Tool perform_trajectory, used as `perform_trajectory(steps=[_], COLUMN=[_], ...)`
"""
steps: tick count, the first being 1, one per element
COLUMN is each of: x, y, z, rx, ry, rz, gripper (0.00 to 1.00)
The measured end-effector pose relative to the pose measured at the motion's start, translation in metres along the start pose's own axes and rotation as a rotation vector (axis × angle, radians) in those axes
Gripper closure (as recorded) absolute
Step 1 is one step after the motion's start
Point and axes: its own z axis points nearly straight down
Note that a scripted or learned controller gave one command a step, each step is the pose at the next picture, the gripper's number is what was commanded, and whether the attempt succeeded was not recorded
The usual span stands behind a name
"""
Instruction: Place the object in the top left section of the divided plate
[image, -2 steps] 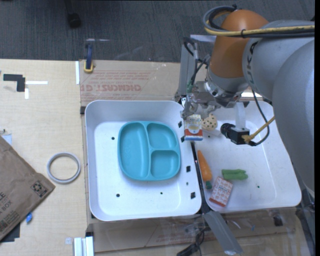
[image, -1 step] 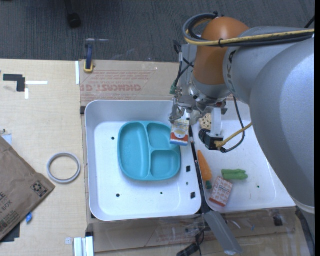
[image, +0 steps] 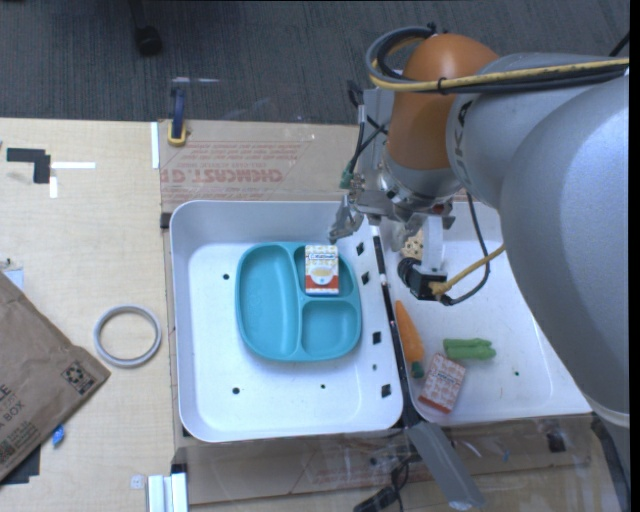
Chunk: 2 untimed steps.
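Note:
A teal divided plate (image: 270, 305) lies in the left white bin (image: 200, 380). It has one long section on its left side and two small ones on its right. A small white and orange carton (image: 321, 270) rests in the upper small section, at the plate's far right corner. My gripper (image: 343, 226) hangs just above and to the right of the carton, over the bin's far right corner beside the divider between the bins. Nothing is seen held in it.
The right bin (image: 520, 390) holds an orange carrot (image: 408, 335), a green vegetable (image: 468, 349), a small red-and-white packet (image: 443, 383) and a white spotted piece (image: 412, 245). A tape ring (image: 127, 333) and a cardboard box (image: 30, 380) lie on the bench at left.

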Motion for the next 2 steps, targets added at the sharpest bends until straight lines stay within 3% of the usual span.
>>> perform_trajectory(steps=[1,2], x=[0.000,0.004], y=[0.024,0.004], z=[-0.045,-0.046], rx=[-0.003,-0.001], ry=[0.000,0.000], rz=[-0.100,-0.046], gripper=[0.00,0.00])
